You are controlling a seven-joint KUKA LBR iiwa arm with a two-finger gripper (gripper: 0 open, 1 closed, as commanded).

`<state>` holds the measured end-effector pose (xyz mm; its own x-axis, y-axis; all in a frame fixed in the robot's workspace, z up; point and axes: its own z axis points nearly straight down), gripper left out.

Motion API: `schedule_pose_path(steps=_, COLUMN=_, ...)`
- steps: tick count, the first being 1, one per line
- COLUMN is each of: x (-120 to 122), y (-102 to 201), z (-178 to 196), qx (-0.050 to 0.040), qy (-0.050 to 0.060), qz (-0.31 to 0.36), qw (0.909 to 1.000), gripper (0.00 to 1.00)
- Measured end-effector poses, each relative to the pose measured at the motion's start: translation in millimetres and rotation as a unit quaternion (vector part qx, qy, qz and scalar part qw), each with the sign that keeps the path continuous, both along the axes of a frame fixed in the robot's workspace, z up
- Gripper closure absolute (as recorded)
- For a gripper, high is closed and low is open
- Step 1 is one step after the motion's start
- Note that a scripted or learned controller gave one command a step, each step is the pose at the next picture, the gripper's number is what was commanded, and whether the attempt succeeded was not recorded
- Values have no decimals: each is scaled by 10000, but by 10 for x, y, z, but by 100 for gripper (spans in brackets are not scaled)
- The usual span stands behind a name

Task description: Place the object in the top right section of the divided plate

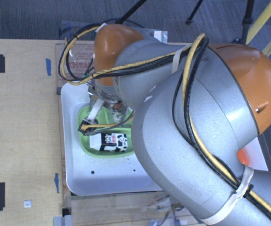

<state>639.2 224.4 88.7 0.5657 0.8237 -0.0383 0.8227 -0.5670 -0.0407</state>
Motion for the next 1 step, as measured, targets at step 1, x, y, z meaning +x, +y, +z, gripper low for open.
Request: schedule_pose_path(steps=1, x=57, y=9, z=178, qx=10, qy=-111, qz=11, qw=9999, gripper=100)
